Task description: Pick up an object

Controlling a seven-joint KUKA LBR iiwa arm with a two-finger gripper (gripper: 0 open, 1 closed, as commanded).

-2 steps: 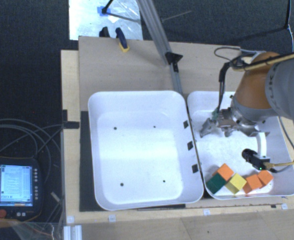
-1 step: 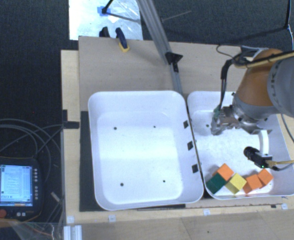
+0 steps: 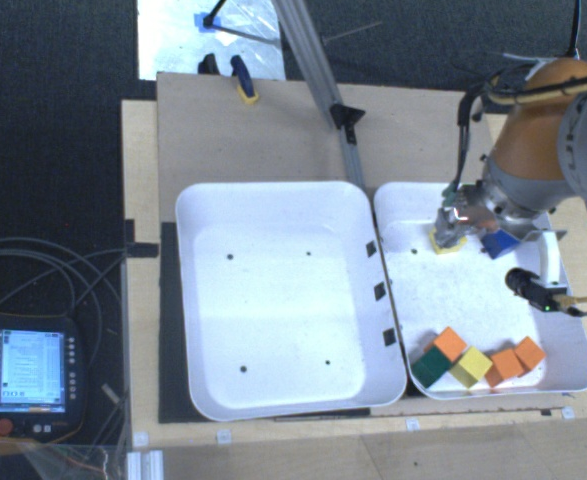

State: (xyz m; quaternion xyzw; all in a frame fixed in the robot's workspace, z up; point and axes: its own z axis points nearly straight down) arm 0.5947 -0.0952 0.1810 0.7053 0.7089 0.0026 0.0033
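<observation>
My gripper (image 3: 454, 222) hangs low in the back part of the right bin (image 3: 573, 373), under the orange wrist band. Directly beneath its tip a small yellow block (image 3: 445, 244) lies on the bin floor, partly covered by the gripper. A blue block (image 3: 498, 244) sits just to the right of it, half under the wrist. At the bin's front lies a cluster: an orange block (image 3: 450, 343), a green block (image 3: 431, 368), a yellow block (image 3: 469, 368) and two more orange blocks (image 3: 518, 359).
The left bin (image 3: 188, 218) stands beside the right one, with black clips along the shared wall. A slanted metal pole (image 3: 313, 58) crosses the back of the bench. A teach pendant (image 3: 28, 373) lies at the far left.
</observation>
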